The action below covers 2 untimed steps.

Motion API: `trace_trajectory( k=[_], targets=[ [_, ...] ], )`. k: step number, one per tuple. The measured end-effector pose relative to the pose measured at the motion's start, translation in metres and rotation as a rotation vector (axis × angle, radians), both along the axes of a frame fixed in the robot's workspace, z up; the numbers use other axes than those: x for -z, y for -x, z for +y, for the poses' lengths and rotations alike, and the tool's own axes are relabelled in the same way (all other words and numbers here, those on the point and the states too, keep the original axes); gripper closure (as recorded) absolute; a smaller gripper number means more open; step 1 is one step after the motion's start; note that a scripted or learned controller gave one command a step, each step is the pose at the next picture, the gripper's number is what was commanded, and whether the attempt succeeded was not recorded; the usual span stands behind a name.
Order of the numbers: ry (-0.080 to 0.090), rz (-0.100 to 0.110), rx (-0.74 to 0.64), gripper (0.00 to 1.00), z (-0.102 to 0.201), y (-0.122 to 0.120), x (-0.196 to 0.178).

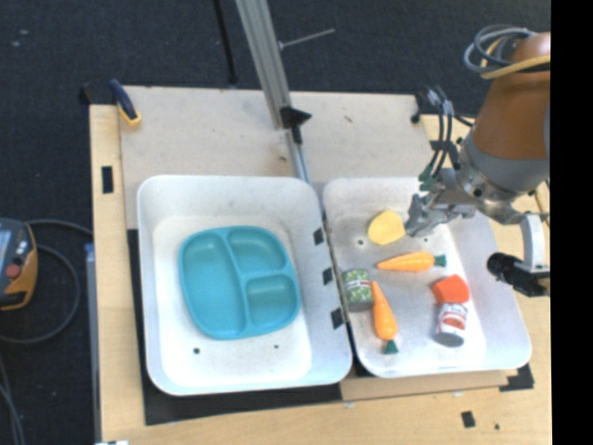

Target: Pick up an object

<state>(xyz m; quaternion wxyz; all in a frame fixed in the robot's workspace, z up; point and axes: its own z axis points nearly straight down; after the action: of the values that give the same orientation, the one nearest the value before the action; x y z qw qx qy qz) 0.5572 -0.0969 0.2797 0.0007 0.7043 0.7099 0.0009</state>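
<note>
Far left of the gripper [419, 219], a blue plate [239, 281] in the left bin [157, 202]. Nearer, below-left, a small green can [357, 288] touching an upright carrot [383, 315]. Just left, almost touching, a yellow lump [385, 227]. Directly below, a second carrot [408, 262], lying sideways. Below-right, a red-capped bottle [450, 309]. All in the right bin [500, 341]. Gripper low over the bin's upper part; open or closed, cannot tell; nothing seen held.
</note>
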Motion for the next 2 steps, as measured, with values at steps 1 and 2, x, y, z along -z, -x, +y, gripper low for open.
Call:
trace_trajectory(
  k=[1,2],
  targets=[
    [0.002,0.002,0.004,1.00,0.039,-0.016,0.012],
    [0.001,0.000,0.002,1.00,0.081,-0.039,0.018]
  ],
)
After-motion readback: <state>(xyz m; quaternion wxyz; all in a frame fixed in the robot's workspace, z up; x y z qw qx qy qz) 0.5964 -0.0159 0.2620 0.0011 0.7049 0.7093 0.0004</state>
